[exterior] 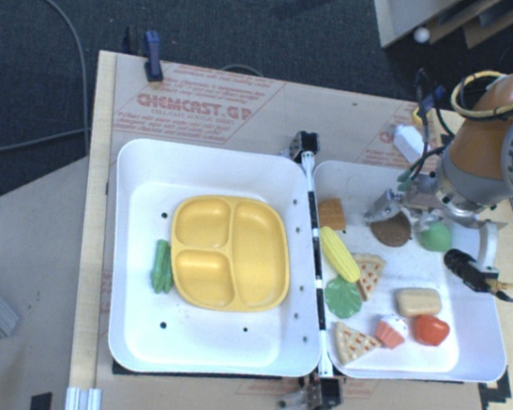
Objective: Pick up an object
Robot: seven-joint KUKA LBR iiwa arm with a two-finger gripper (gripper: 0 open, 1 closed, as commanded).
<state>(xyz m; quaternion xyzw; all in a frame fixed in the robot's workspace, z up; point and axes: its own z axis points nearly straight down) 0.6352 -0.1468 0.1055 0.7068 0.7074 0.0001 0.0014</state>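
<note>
The right bin [476,358] holds several toy foods. A brown round piece [390,232] and a green ball [437,237] lie at its far side. My gripper [412,214] hangs low right over these two, between them and just behind. Nothing shows held in it. Nearer the front lie a corn cob [338,252], a brown block [332,212], a pizza slice [369,275], a green leaf [343,299], a tan bread piece [418,301], a red tomato [431,329], a pink cupcake [391,331] and a second pizza slice [355,342].
The left bin [135,192] bears a yellow divided plate [229,250] with a green pea pod [164,266] beside it. The arm [483,146] and its cables cross the right bin's far right corner. A black divider [312,245] runs between the bins.
</note>
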